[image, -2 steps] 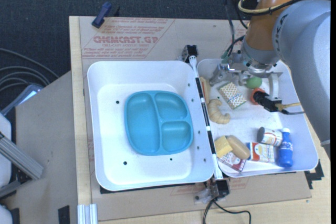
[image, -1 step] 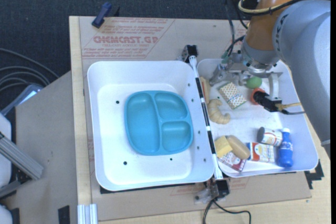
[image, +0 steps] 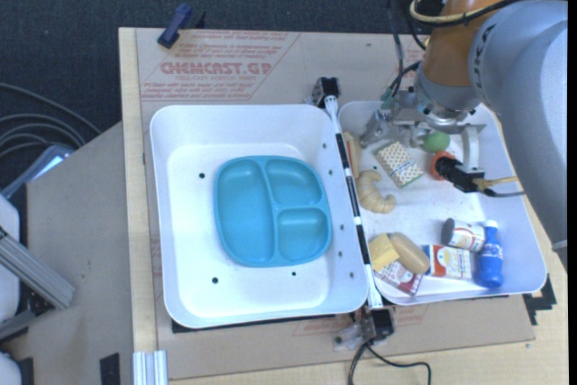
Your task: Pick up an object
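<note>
A croissant (image: 375, 193), a checkered packet (image: 398, 163), a blue bottle (image: 489, 255) and a green ball (image: 436, 141) are scattered in the right bin (image: 532, 266)

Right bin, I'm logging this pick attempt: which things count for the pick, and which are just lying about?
For the pick:
claw, over the right bin
patterned packet
green ball
croissant
blue bottle
small jar
yellow block

Lying about:
blue divided tray in the left bin
blue clip
cardboard
</note>
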Robot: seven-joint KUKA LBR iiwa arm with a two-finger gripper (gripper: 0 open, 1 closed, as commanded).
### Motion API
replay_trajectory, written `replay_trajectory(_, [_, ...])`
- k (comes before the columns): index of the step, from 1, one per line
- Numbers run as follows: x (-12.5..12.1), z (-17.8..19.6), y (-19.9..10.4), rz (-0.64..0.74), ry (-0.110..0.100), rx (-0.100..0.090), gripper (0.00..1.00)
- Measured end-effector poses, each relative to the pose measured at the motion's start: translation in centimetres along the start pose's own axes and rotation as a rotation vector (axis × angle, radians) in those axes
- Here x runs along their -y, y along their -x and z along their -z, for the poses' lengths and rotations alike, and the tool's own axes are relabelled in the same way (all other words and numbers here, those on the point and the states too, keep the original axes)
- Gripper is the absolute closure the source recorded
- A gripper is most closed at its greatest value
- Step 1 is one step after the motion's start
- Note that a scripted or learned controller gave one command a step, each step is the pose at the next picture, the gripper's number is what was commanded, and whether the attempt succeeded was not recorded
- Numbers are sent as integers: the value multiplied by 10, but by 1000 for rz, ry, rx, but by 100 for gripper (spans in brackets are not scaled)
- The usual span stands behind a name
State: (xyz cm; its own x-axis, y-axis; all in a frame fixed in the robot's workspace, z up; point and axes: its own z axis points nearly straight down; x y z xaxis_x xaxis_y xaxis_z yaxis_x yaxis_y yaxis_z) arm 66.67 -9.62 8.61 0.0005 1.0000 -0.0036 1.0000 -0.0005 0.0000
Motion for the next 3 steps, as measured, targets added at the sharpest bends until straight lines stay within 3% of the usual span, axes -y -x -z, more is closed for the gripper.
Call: replay_trajectory(3, [0, 0, -1, -1, 0, 2, 0])
